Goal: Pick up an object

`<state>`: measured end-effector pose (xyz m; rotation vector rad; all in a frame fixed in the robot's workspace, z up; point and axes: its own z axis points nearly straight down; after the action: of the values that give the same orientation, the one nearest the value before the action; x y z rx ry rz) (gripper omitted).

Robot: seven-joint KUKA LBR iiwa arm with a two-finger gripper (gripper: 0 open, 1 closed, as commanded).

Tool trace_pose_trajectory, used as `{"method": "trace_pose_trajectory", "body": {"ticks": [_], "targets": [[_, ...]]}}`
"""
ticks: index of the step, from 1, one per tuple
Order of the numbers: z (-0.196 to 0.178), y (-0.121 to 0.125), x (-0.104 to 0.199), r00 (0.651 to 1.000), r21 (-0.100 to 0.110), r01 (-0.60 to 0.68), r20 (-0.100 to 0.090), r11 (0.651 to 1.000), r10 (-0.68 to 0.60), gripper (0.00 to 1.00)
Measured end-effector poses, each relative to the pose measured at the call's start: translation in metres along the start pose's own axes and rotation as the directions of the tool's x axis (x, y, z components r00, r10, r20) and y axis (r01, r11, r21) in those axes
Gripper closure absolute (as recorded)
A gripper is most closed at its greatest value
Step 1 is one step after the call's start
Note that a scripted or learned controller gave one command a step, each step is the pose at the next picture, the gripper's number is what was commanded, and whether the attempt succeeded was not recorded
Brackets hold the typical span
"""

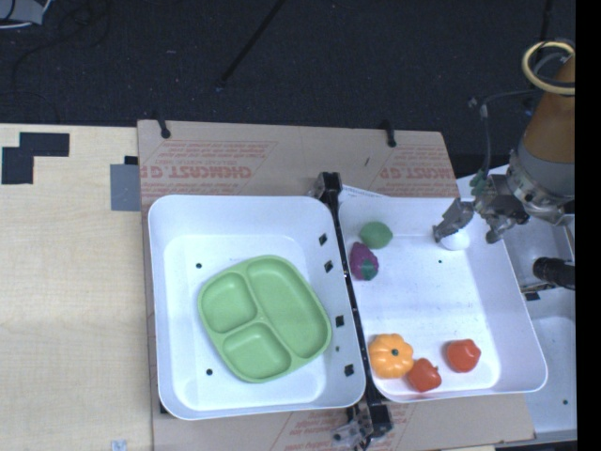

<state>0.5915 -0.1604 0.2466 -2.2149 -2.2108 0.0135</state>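
Note:
The right bin (498,289) holds several toy foods. A green round piece (376,234) and a purple piece (364,262) lie near its left wall. An orange pepper (391,355) and two red pieces (424,375) (461,354) sit along its front edge. My gripper (471,229) hovers over the bin's far right corner, open, with nothing between its fingers. A small white lump (455,241) shows just below the left fingertip (449,224). All the toy foods lie well to the left of or in front of the gripper.
The left bin (178,252) holds a green divided plate (264,318). A black divider (340,289) runs between the two bins. Cardboard (282,163) lies under both bins. The arm's grey wrist and orange band (549,130) rise at the right.

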Motion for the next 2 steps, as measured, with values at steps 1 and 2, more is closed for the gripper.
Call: {"method": "trace_pose_trajectory", "body": {"ticks": [1,2], "targets": [[-0.008,0.002,0.0,1.0,-0.013,0.002,0.003,1.0,-0.002,0.0],[0.041,-0.005,0.007,1.0,-0.007,0.002,0.001,1.0,-0.002,0.0]]}}
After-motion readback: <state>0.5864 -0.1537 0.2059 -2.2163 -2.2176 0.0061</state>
